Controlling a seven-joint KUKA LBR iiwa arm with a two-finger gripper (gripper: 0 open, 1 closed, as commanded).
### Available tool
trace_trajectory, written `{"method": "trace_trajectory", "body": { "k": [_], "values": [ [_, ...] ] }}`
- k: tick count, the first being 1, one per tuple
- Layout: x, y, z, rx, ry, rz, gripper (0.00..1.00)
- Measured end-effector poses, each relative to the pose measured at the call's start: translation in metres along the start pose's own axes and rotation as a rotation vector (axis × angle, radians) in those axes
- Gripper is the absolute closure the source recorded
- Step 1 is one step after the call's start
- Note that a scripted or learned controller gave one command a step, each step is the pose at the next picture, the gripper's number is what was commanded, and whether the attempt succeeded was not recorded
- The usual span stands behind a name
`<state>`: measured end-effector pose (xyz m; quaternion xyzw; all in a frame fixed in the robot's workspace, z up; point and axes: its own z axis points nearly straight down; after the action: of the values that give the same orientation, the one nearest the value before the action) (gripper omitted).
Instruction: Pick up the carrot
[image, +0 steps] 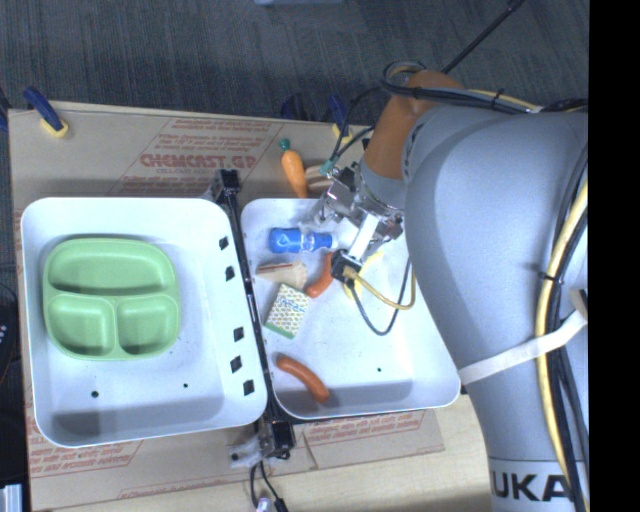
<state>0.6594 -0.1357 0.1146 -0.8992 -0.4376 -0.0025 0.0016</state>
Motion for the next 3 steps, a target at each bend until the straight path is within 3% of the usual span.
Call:
{"method": "trace_trajectory", "body": {
  "k": [1,2,3],
  "values": [
    [0.048,-0.042,-0.099,0.003,-0.006,0.069,0.00],
    [0.030,-0.034,-0.001,-0.001,-0.004,0.219,0.00],
    [0.032,-0.035,-0.012,0.004,-0.002,0.211,1.00]
  ]
}}
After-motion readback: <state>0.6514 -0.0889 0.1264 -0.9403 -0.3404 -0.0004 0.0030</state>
